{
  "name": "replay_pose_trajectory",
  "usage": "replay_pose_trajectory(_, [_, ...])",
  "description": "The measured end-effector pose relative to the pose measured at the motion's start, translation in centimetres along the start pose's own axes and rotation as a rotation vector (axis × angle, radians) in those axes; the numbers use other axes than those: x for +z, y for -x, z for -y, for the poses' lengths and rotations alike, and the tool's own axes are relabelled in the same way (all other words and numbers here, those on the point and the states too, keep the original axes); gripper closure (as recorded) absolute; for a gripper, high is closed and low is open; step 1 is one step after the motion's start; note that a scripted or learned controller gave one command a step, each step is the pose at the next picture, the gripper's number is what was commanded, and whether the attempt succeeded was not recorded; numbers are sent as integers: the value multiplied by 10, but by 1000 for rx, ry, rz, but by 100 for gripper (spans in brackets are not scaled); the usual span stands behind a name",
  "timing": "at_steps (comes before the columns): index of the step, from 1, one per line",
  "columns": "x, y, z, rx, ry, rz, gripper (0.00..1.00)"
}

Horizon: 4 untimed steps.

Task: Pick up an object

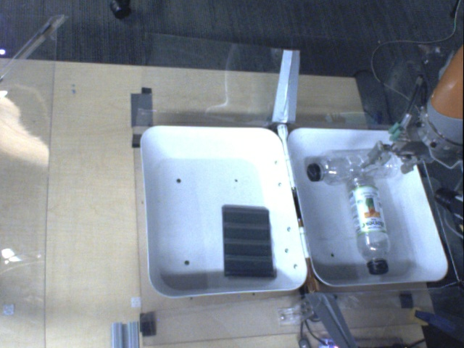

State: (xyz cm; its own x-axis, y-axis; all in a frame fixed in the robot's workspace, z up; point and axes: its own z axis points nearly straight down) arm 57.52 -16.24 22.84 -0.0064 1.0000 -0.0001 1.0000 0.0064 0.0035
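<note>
gripper (397,153) R bin far edge, state unclear | bottle (368,220) orange/green label, text unreadable | black block (247,241) L bin

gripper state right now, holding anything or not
Gripper: cannot be told whether open or closed. It is low over the right bin, at the clear bottle lying there; no grasp can be made out.

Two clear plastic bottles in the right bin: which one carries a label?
The clear plastic bottle with the orange-and-white label, lying lengthwise toward the front; the unlabelled clear bottle lies crosswise behind it.
</note>
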Motion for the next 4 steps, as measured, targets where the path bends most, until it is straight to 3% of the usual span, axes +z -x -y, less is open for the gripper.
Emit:
replay_pose_trajectory(1, [134,5,22,-139,0,0,0])
replay_pose_trajectory(2, [124,4,20,-140,5,0,100])
replay_pose_trajectory(3, [45,-40,-51,-241,4,1,100])
replay_pose_trajectory(4, [-8,-57,-70,-53,2,1,100])
